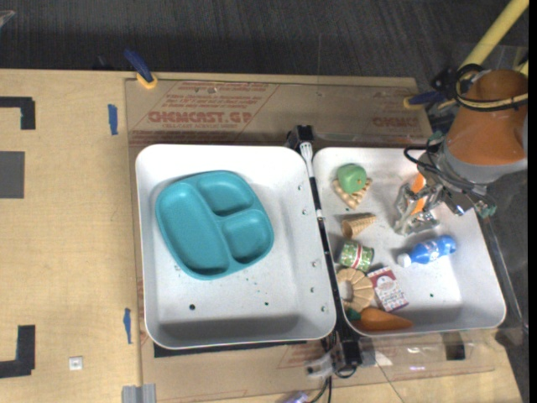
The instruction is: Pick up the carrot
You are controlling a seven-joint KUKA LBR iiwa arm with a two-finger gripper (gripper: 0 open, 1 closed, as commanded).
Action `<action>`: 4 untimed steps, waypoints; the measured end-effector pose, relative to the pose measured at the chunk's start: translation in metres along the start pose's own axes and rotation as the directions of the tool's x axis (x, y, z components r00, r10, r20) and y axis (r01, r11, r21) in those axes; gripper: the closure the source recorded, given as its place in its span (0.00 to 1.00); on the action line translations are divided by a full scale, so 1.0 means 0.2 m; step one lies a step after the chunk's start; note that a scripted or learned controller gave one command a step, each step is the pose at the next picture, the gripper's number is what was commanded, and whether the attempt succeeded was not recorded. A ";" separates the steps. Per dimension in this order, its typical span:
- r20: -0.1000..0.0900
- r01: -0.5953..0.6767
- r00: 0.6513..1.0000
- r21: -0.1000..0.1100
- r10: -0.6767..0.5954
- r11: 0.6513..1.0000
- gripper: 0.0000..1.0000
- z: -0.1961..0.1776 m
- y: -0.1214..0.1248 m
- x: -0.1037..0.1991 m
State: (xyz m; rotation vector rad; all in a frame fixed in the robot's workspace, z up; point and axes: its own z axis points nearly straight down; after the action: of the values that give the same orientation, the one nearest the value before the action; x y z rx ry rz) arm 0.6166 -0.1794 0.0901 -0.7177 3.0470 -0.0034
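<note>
Lettering "CHEMCAST" marks the cardboard (201,112) at twelve o'clock; carrot (386,319) lies at five; tool (415,208) state: cannot tell.

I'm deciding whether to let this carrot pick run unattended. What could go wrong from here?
1. The carrot lies against the right bin's near wall, so there is little room for a finger beside it.
2. A small red-and-white box and a ridged tan piece crowd it; the gripper might catch those.
3. The blue bottle lies between gripper and carrot and may get knocked.
</note>
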 end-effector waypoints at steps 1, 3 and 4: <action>-0.001 0.000 1.000 -0.002 0.000 1.000 0.00 0.01 0.00 0.00; -0.003 -0.494 0.869 0.001 0.494 0.869 0.00 0.01 -0.19 0.11; -0.005 -0.843 0.538 -0.004 0.843 0.538 0.00 0.01 -0.13 0.17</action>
State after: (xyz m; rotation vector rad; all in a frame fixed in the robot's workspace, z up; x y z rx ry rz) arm 0.5983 -0.2174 0.0881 0.8366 3.0213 0.0131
